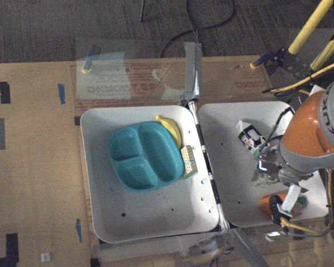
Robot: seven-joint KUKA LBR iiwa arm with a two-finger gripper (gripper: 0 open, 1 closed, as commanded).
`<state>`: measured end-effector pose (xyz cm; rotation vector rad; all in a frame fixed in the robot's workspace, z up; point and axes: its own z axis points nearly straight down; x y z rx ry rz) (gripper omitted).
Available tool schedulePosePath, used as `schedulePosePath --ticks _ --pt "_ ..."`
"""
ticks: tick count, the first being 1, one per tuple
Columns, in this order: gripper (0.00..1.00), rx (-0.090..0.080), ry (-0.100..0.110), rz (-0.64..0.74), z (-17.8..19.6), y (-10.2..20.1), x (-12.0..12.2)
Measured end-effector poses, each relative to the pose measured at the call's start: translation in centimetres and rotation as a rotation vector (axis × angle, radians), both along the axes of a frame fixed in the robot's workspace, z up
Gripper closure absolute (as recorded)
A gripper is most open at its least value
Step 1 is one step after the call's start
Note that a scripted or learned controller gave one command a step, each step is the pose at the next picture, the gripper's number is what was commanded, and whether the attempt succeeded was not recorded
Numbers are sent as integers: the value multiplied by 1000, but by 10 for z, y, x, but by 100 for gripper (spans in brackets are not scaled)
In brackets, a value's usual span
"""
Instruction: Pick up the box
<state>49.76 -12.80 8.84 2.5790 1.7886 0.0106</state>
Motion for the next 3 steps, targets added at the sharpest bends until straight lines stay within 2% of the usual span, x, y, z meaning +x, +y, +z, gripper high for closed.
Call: schedulePosePath --ticks 1,2,3 --pt "100 -2 7 13 143 -73 14" --pt "100 0 10 3 18 -64 -19" --pt "100 -6 4 491 123 -77 -17"
